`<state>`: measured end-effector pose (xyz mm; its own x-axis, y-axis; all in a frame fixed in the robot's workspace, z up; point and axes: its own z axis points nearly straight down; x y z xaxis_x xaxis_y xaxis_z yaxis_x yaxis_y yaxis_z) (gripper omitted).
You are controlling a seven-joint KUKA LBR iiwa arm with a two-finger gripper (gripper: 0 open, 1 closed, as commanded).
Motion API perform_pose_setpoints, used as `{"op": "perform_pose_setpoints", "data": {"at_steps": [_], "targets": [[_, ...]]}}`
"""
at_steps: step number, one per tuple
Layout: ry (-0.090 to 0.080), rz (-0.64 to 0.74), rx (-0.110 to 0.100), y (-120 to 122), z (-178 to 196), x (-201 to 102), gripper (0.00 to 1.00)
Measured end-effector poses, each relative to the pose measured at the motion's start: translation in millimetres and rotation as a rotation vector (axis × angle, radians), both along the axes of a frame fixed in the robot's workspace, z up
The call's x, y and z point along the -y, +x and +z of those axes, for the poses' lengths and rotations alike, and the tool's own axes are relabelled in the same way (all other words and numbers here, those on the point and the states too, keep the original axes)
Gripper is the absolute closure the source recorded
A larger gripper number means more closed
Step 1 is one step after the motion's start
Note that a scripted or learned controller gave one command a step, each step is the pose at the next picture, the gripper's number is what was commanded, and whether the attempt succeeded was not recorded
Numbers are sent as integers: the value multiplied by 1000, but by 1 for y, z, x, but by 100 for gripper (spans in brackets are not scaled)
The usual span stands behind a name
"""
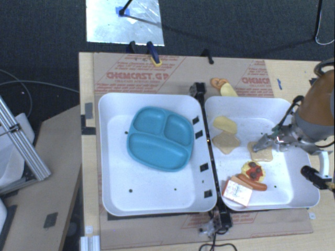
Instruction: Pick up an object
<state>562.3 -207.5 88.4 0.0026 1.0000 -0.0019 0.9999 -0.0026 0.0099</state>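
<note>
The tabletop (172, 69) carried two shallow white bins side by side. The left bin (112, 140) held a blue divided plate (160, 138) lying flat near its middle. The right bin (293, 192) held the small toy foods, and nothing there had been lifted clear, so the pick looked unfinished.

The arm (319, 109) reached in from the right and hung low over the right bin. Its pincer (261, 144) sat down at a pale, flat bread-like piece (266, 154), touching it or just above it. Whether the pincer was open or closed could not be told from this angle, and no object was visibly caught in it.

Judged from how things lay, the approach was done; the grasp and the lift were left.

The other candidates rested on the bin floor: a tan bread slice (226, 142) just beside a yellow piece (225, 124) to the left of the pincer, a hot dog (250, 183) below it, a small pizza-like piece (254, 170) touching the hot dog, and a white packet (237, 192) at the near wall.
</note>
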Motion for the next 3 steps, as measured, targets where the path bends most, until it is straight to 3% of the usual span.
{"op": "perform_pose_setpoints", "data": {"at_steps": [1, 2, 3], "targets": [[-1, -2, 1, -74, 0, 1, 0], [0, 10, -1, -22, -1, -31, 0], [2, 14, 1, 23, -1, -112, 0]]}}
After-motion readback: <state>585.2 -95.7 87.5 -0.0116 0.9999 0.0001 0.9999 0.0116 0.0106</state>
